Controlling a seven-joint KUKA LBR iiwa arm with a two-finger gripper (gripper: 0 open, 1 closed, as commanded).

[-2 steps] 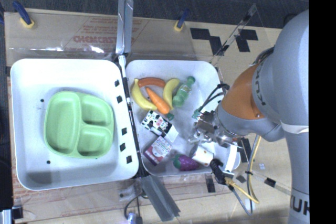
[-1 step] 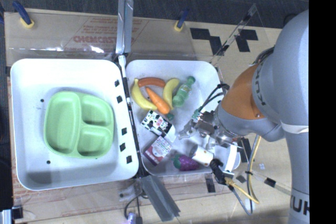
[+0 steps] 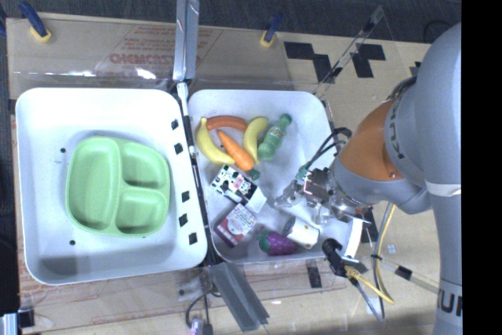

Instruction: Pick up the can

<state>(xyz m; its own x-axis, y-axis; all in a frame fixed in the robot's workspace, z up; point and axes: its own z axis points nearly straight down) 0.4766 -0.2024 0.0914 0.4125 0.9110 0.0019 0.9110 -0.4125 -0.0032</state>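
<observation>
In the right-hand bin, can lies sideways: prob light, stiff, slick, so grab mid-body. Gripper open/closed? can't tell.

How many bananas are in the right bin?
2. One banana lies along the left side of the right bin, the other banana to the right of the carrot. More could hide under the arm.
</observation>
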